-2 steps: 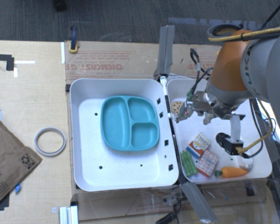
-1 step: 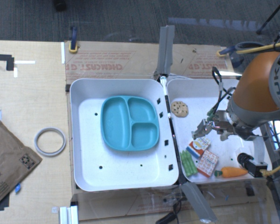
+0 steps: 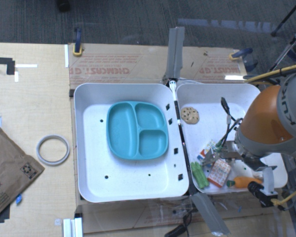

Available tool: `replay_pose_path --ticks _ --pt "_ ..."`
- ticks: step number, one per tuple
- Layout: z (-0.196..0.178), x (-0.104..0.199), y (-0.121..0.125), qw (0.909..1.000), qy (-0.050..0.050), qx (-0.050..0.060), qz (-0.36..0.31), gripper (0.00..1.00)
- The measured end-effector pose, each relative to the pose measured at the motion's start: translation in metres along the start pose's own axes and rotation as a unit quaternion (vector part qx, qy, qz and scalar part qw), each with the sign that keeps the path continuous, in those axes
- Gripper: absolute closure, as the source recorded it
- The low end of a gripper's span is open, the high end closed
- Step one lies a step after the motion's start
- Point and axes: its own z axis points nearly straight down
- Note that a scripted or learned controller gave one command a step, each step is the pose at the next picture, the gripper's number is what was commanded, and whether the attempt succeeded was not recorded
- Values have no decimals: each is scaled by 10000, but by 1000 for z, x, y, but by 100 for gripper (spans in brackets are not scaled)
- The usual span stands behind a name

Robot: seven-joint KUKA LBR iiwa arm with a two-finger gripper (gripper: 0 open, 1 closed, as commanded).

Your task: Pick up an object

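In the right bin (image 3: 212,89), a round brown cookie (image 3: 190,115) lies near the far left corner. A green object (image 3: 198,176) lies along the bin's near left side. Beside it are a red and white packet (image 3: 219,173) and an orange carrot-like piece (image 3: 244,182). Small colourful bits (image 3: 207,149) sit just above the packet. My gripper (image 3: 218,156) is low over this cluster, below the arm's orange band (image 3: 269,120), and its tip is partly hidden by the wrist. I see nothing held in it.
The left bin (image 3: 84,147) holds a teal divided plate (image 3: 137,130). A roll of tape (image 3: 53,149) and a cardboard box (image 3: 5,174) lie on the bench to the left. The arm covers the right bin's right side.
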Motion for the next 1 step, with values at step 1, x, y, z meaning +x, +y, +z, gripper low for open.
replay_pose_path --ticks 1 --pt "-15 -7 10 9894 -6 6 1453 0"
